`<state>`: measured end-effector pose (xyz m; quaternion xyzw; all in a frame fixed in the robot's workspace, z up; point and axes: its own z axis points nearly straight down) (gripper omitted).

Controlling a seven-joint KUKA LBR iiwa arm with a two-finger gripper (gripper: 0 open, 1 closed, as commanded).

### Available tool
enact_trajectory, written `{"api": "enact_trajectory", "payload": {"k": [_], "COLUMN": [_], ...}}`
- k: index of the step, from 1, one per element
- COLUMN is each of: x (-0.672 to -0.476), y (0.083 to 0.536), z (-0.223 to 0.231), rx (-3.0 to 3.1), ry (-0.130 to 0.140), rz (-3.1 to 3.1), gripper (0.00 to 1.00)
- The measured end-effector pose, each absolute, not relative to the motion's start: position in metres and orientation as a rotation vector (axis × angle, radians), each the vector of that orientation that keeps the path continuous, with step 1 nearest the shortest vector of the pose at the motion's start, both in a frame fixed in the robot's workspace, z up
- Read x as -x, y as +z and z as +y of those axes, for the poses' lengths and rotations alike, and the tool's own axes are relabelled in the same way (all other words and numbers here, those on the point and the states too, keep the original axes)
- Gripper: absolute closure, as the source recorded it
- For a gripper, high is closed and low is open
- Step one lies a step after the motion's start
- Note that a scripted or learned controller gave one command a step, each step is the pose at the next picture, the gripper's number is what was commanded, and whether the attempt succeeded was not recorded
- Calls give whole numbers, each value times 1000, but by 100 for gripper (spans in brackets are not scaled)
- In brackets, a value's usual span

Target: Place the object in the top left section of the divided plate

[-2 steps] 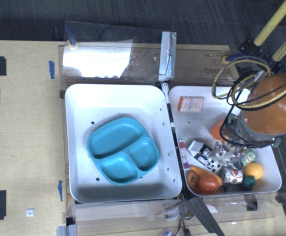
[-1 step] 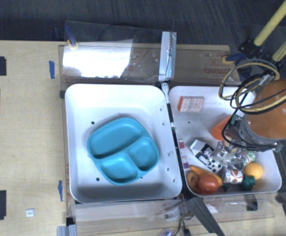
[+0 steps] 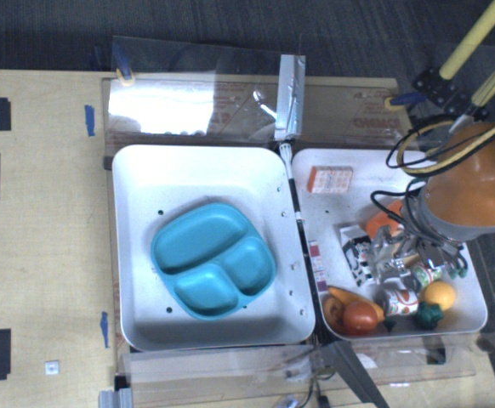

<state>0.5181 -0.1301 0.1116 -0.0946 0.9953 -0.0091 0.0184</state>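
- Plainly, the gripper [image 3: 389, 266] hung low over the right bin [image 3: 477, 321], among the clutter there, presumably to pick something for the plate; whether it was apart or together, I could not tell.
- Just beside it lay a red tomato-like fruit [image 3: 361, 315], a yellow lemon-like fruit [image 3: 440, 295], a small dark green piece [image 3: 429, 315] and an orange-printed packet [image 3: 330, 179].
- The blue divided plate [image 3: 213, 260] sat tilted in the left bin [image 3: 137, 177], its sections bare, ready to receive the object.

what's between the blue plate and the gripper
In the camera view, the metal divider where the two bins meet, then bare white floor of the right bin, separate the blue plate from the gripper.
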Motion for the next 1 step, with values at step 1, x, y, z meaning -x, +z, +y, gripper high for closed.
{"api": "enact_trajectory", "payload": {"k": [1], "x": [-509], "y": [112], "z": [-136], "rx": [-40], "ry": [-9], "rz": [3078], "gripper": [100]}}
